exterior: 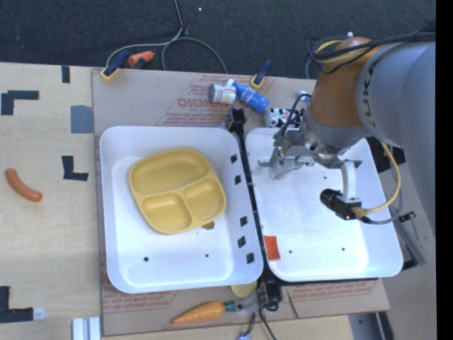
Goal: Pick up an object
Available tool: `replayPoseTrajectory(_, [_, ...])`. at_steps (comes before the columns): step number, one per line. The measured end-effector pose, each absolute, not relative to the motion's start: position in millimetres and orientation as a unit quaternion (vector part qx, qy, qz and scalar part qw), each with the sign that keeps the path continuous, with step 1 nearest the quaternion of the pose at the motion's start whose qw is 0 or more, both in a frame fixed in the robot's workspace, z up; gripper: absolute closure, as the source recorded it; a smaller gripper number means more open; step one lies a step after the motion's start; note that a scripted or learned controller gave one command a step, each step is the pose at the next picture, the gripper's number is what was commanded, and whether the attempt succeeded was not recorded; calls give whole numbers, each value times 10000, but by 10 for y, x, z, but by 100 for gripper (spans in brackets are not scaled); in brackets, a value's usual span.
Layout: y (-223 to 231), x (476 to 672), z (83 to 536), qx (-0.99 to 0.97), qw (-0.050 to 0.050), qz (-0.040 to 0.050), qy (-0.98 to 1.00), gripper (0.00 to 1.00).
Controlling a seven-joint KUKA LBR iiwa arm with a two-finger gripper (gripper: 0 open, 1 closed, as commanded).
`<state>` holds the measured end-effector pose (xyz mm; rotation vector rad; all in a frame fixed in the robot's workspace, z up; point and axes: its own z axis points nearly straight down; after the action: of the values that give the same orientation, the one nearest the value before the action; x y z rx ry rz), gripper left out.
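My gripper (pixel 282 163) hangs low over the back left part of the right bin (pixel 333 261), beneath the orange-banded wrist. A small flat orange-red piece (pixel 271 247) lies near that bin's front left corner, well apart from the gripper. A yellow divided plate (pixel 177 188) lies in the left bin (pixel 127 261), and a small brown thing (pixel 207 225) peeks out at its front edge. The arm hides the back right part of the right bin.
A toy carrot (pixel 200 312) lies on the bench in front of the bins. A sausage (pixel 23 185) lies far left. A white-and-blue bottle (pixel 237 94) lies behind the bins, with clamps (pixel 127 60) at the board's back edge. A black divider (pixel 244 197) separates the bins.
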<state>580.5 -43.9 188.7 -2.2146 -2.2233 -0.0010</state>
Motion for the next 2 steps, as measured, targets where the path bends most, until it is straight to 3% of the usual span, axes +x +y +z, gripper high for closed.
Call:
replayPoseTrajectory(1, [-468,5835,1839,-7066,8,5,-7076,0])
replayPoseTrajectory(2, [-1243,6193,1769,-7084,-15,9,-7058,0])
